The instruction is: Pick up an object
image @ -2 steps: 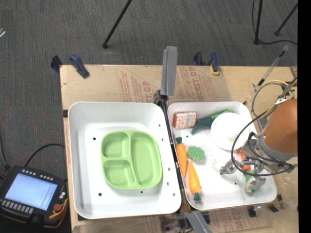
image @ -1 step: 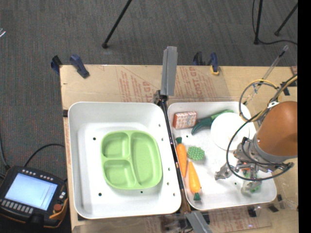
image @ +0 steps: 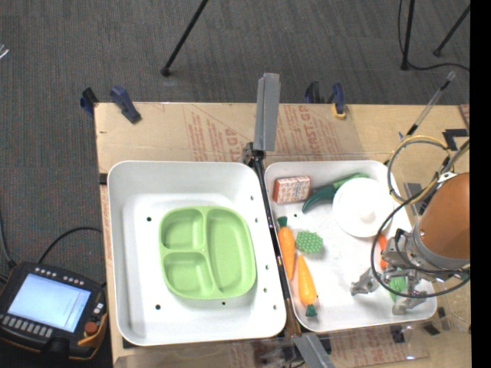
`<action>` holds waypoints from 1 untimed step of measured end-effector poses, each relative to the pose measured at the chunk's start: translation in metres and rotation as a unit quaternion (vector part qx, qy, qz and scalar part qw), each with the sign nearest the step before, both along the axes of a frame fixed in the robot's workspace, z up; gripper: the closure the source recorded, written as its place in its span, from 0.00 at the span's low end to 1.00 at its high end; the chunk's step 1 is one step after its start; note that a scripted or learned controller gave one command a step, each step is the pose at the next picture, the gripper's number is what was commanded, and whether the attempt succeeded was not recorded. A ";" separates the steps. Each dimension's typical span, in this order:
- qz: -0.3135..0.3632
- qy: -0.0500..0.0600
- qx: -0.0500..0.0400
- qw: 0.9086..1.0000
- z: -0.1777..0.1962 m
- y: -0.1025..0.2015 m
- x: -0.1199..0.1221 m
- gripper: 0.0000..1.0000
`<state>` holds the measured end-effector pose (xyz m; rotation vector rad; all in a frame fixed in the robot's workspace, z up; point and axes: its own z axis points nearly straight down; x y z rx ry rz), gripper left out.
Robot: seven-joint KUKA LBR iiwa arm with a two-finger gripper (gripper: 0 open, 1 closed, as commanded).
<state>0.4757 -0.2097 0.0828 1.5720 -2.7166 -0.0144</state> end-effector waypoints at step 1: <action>0.078 -0.002 0.001 0.997 0.000 0.003 0.028 0.00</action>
